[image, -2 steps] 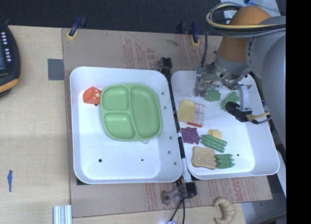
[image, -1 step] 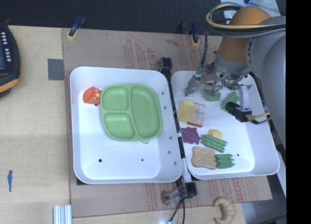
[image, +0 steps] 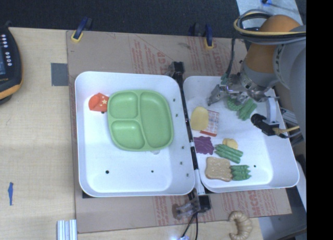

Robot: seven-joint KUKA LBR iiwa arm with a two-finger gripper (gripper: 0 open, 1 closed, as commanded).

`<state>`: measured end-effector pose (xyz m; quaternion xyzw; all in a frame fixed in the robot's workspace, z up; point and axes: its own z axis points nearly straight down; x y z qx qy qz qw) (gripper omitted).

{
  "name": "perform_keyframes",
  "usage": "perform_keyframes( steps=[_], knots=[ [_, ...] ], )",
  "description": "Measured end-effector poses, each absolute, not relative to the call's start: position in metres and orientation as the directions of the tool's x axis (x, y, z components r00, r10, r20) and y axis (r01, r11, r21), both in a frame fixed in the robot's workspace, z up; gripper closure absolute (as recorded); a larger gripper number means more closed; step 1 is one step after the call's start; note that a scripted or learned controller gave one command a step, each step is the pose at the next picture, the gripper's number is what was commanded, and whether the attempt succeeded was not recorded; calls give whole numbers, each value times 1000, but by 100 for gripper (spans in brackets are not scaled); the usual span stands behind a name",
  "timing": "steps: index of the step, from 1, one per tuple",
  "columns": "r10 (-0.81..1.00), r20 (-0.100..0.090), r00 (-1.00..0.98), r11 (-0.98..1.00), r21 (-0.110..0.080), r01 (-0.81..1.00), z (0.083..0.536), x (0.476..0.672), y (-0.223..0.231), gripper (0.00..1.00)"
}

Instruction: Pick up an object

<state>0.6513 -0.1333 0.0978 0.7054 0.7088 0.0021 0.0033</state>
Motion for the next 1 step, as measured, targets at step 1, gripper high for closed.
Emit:
perform_keyframes(
  steps=[1],
  knots=[
    [1000,-3,0,0,4,1000,180,637,-167,0]
  ],
)
